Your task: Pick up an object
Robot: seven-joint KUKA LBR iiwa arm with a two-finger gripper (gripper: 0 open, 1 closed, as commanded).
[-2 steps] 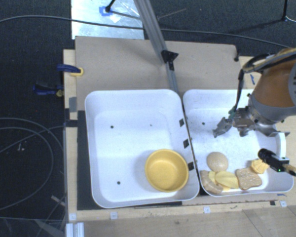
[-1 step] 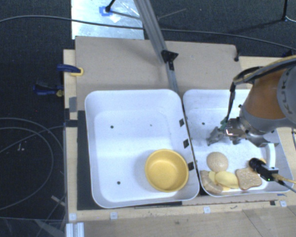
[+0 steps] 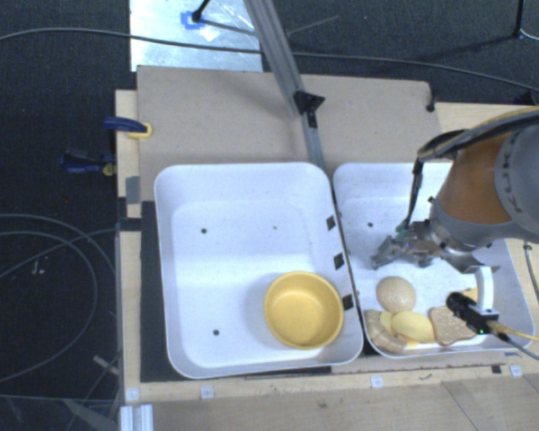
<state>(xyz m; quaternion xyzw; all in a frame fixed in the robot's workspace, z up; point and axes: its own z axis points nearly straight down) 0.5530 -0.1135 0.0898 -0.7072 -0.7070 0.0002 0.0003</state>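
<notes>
The left bin [image 3: 251, 187] carries a yellow bowl [image 3: 304, 308] near its front right corner, close to the wall shared with its neighbour; the rest of its floor gives wide room. The bowl looks light, stiff and smooth, and its thin rim seems the only sure place to pinch. In the right bin [image 3: 364, 187], along the front edge, a pale egg-shaped object [image 3: 396, 292], a yellow lemon-like piece [image 3: 412, 325] and a tan bread-like slice [image 3: 446, 324] lie touching or nearly so. The rounded ones would probably roll or slip, so a hold across the middle suits them. The gripper [image 3: 400, 248] sits just behind the egg shape, its state unreadable. The front wall and crowding leave little clearance there.
</notes>
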